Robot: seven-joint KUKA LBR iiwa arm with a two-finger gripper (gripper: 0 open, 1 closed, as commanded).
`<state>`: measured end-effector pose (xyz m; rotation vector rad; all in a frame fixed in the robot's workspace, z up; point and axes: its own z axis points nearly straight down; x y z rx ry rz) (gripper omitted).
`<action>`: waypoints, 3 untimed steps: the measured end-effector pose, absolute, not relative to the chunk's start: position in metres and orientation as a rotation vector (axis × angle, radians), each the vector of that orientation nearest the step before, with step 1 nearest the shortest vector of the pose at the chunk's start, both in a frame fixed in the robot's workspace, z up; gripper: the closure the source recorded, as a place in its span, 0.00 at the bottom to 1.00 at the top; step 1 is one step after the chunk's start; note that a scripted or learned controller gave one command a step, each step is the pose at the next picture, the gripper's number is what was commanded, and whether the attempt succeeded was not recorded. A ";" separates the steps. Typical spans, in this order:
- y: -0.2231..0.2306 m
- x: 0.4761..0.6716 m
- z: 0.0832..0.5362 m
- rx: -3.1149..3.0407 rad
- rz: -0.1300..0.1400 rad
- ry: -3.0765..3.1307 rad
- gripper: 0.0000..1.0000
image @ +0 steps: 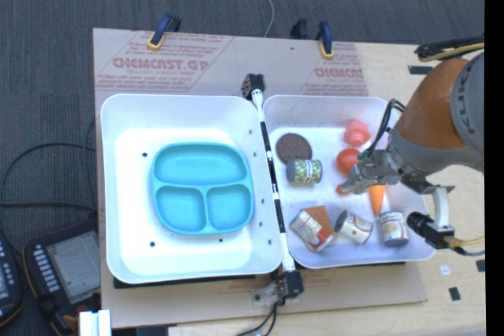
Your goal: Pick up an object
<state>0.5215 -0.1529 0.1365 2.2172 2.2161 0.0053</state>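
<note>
One fixed camera looked down at a slant on the tabletop (197,51). It took in both bins (126,122) whole, from moderately far.

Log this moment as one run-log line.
arm: over right white bin | gripper: low among toys, beside red tomato-like ball and orange carrot-shaped toy | grasp: unconfirmed | left bin: blue three-compartment plastic tray

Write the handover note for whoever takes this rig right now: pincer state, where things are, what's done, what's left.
Pincer: low in the right bin, beside the red tomato and orange carrot; open or shut, cannot tell.
Also in the right bin: brown cookie, green can, pink piece, three small cans along the front edge.
Left bin: blue divided tray.
Done: no object seen lifted.
Left: grasp one object and raise it.
</note>
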 end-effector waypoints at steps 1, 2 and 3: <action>-0.153 0.521 0.136 2.217 0.005 2.216 0.00; -0.153 0.522 0.146 2.217 0.005 2.216 1.00; -0.153 0.522 0.156 2.216 0.006 2.216 1.00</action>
